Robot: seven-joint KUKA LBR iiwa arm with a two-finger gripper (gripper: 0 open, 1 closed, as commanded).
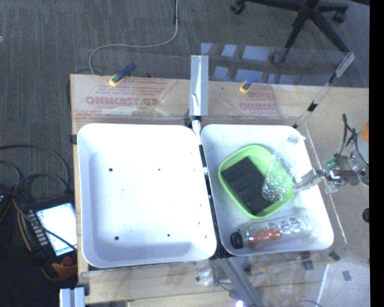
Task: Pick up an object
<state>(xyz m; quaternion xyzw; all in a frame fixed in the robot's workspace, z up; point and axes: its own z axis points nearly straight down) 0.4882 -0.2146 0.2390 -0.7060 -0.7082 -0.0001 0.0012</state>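
Bottle (273,232) clear plastic, black cap, lying flat in right bin (312,240).

The grey KUKA arm's two-finger metal gripper (300,181) enters from three o'clock — its slim fingers (307,178) point toward nine o'clock, tilted slightly down; their spacing is too small to judge.

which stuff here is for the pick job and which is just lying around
For the job: green bowl, black block, crinkled clear wrapper, clear bottle, right bin.
Lying about: left bin, yellow clamps, tablet, office chair.
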